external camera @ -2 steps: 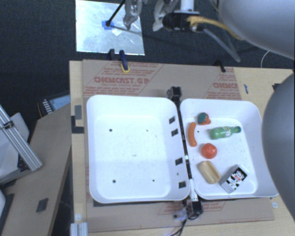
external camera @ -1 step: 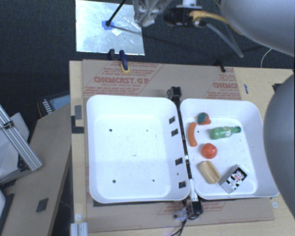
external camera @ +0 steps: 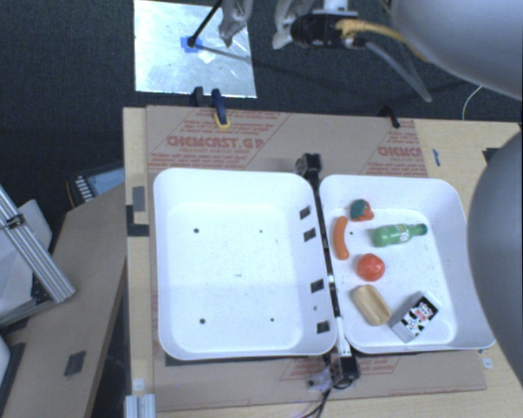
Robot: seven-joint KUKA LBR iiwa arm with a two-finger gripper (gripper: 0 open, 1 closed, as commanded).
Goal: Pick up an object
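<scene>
The gripper (external camera: 257, 24) hung at the top of the camera view, beyond the far edge of the bench. Its two pale fingers were spread apart with nothing between them.

The left bin (external camera: 229, 269) lay nearer the camera than the gripper, almost straight below it in the view. The right bin (external camera: 445, 269) lay below it too, but off toward the arm's side, and held everything worth picking.

Farthest from the gripper were the tan roll (external camera: 370, 304) and the black-and-white box (external camera: 415, 317), just beside each other. Closer to it lay the green bottle (external camera: 398, 234), the orange sausage (external camera: 341, 237) and the red tomato (external camera: 370, 266). Closest was a small teal-and-orange toy (external camera: 360, 211).

The bottle seemed the best target because it lay apart from its neighbours. A sound approach would have kept the jaws wide, set them across the bottle's narrow width over its body, and descended straight before closing.
</scene>
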